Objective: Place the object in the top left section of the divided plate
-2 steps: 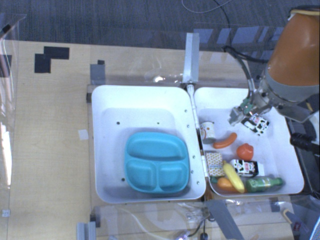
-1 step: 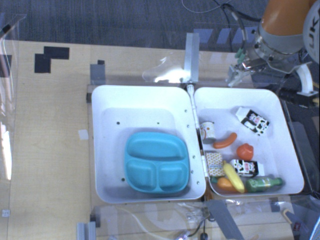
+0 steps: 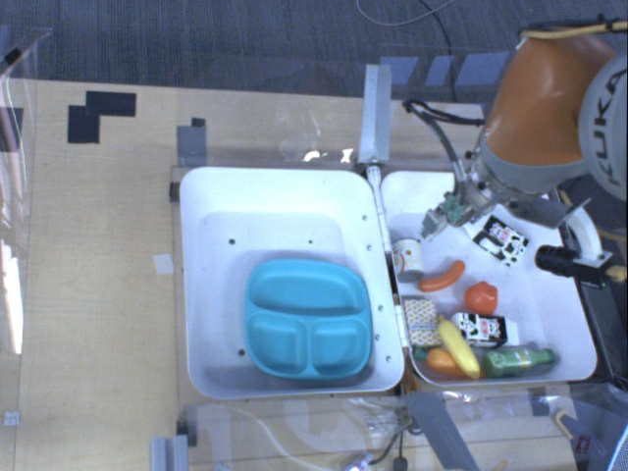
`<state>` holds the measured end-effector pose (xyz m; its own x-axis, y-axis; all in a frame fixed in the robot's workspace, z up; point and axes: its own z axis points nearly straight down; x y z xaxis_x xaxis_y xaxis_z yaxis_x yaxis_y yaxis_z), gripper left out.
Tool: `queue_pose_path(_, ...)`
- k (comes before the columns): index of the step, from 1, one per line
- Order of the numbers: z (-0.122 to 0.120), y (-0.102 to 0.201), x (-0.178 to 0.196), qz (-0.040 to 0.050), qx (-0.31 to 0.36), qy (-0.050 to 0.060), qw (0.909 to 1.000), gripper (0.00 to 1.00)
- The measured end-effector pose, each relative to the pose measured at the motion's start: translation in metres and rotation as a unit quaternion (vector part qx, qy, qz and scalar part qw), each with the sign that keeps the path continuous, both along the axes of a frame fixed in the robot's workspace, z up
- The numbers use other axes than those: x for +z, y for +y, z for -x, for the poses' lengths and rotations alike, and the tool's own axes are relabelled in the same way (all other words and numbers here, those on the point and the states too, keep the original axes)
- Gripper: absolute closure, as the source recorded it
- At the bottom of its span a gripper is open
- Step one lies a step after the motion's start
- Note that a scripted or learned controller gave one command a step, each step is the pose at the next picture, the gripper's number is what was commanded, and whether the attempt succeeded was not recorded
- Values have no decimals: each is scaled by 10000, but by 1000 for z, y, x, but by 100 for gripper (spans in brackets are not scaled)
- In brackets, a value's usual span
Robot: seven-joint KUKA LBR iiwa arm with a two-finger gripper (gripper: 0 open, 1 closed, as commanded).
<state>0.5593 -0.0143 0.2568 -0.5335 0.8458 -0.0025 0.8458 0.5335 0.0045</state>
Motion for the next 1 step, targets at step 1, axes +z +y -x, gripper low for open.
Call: queue_pose_path(1, -79, 17, 79, 3, 433, -29, 9991, 100)
